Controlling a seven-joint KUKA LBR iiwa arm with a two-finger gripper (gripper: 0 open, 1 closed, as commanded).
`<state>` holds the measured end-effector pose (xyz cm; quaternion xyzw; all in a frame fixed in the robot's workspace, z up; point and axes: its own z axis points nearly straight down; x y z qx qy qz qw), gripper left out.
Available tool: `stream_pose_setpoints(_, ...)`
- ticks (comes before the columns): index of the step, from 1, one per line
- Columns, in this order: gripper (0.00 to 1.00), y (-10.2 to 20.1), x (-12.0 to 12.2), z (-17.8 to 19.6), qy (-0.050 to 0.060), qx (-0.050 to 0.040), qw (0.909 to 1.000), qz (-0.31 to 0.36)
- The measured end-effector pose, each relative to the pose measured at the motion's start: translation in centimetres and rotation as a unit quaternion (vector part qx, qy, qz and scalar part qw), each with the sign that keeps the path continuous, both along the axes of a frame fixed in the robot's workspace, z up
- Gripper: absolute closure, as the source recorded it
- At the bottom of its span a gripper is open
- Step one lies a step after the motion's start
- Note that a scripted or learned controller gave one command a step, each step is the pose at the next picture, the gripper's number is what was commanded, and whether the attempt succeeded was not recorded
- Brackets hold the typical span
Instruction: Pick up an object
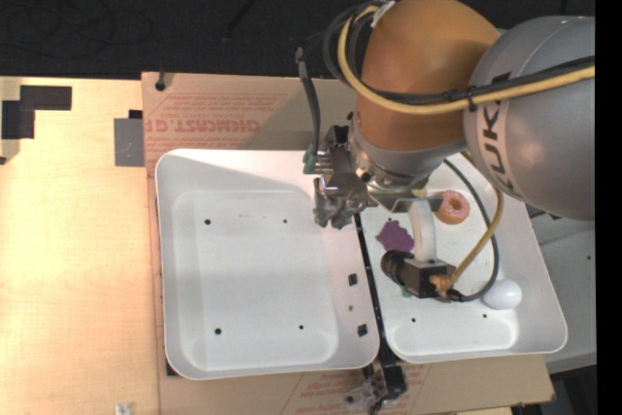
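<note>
My gripper (336, 205) hangs over the right edge of the left bin (185, 209), near the divider between the two bins. In the right bin (539, 326) a small purple object (394, 233) lies just right of the gripper. A pink ring-shaped object (454, 207) sits farther right, partly under the arm. A white rounded object (502, 294) rests near the bin's front right corner. Nothing shows between the gripper's metal parts, and the arm's orange band (418, 63) hides the bin's back part.
Both white bins sit on a cardboard sheet (224, 117) on the wooden bench (68, 258). The bulky grey arm (544, 112) fills the space above the right bin's far side.
</note>
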<state>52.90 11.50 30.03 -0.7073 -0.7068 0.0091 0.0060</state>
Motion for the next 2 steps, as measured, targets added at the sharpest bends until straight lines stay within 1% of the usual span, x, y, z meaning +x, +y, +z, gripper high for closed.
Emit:
stream_pose_setpoints(1,1.00,0.3,1.5,5.6,-0.011,0.0022,0.9999,0.001)
stream_pose_setpoints(2,1.00,-4.7,-2.9,7.5,-0.009,0.0015,1.0000,-0.002)
